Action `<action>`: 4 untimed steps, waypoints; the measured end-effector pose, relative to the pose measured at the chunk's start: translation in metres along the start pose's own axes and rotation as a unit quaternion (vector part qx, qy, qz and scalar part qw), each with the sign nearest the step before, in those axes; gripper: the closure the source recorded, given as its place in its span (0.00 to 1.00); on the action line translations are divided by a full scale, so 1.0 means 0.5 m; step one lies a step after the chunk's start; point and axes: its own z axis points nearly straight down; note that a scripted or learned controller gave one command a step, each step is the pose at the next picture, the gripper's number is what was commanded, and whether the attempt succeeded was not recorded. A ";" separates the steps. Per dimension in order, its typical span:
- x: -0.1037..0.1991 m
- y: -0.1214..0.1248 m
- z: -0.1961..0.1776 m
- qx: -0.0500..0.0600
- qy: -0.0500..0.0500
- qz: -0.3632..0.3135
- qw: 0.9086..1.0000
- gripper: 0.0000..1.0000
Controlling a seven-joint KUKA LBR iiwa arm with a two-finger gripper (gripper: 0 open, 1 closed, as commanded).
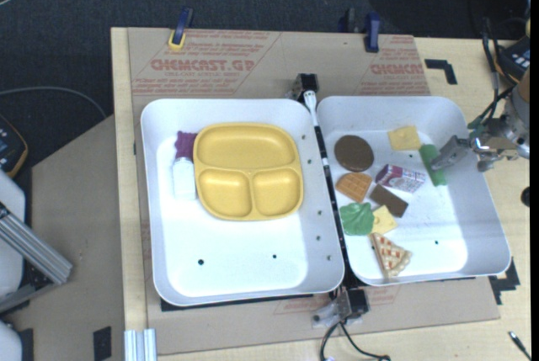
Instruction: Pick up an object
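The right bin (472, 225) holds several toy foods: a brown round cookie (354, 153), a yellow cheese square (404, 138), a waffle (354, 186), a purple wrapper (401, 177), a chocolate piece (390, 200), a green lettuce leaf (356, 219), a pizza slice (390, 254) and a small green piece (434, 165). My gripper (455, 151) comes in over the bin's right side, low and right beside the green piece, its tip touching or nearly touching it. Whether it grips the piece cannot be told.
The left bin (236, 267) carries a yellow divided plate (248, 170) with a purple and white item (183, 161) at its left. Clamps (178, 31) sit along the cardboard base's far edge. Bare white floor lies in the right bin's front right.
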 end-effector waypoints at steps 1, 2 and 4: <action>0.021 0.005 0.109 0.000 0.000 -0.001 1.000 0.00; 0.018 0.016 0.135 -0.010 -0.002 -0.001 1.000 0.00; -0.005 0.025 0.006 -0.006 -0.003 0.000 1.000 1.00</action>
